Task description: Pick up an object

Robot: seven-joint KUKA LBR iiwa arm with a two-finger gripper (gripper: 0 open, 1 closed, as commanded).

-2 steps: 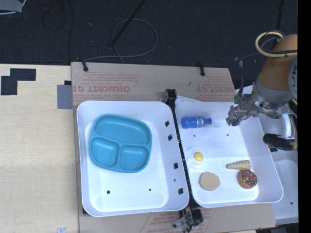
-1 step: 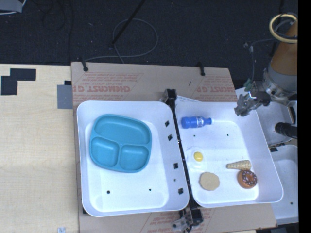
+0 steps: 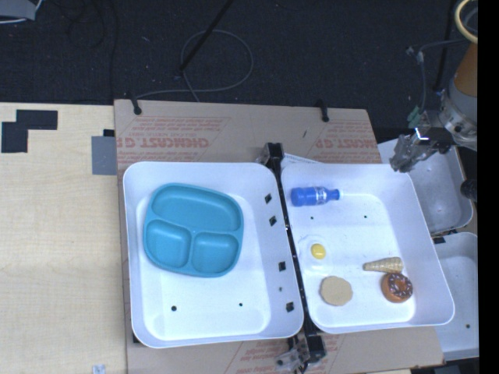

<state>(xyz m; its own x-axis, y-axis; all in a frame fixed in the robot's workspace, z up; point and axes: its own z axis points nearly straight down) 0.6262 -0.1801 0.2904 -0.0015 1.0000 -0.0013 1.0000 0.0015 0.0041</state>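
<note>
White plastic forms both shallow bins. The left bin (image 3: 148, 302) carries a blue divided plate (image 3: 192, 230). The right bin (image 3: 421, 232) carries my candidate objects: a blue bottle (image 3: 314, 196) lying on its side at the far left corner, a small yellow piece (image 3: 317, 250) near the middle, a round tan cookie (image 3: 336, 291) at the near side, a cone-shaped pastry (image 3: 383, 266) to the right of it, and a chocolate doughnut (image 3: 397, 287) just beside the cone, toward the near right corner.

My pincer (image 3: 407, 153) hangs beyond the far right corner of the right bin, well apart from every object; whether it stands apart or together I cannot tell at this size.

Step in hand, as I judge it: approach and selection, with nothing yet grasped. To do it well, I would choose a piece with free space around it. The bottle and the cookie each lie alone, whereas cone and doughnut crowd one another. I would descend vertically, centred, and for the bottle close across its narrow width, since it may roll.

Legible writing: the cardboard sheet (image 3: 234, 135) beneath the bins bears red print, reversed and upside down from this view, that appears to read "COMCAST"; I cannot confirm it. The bottle's label is too small to read.
</note>
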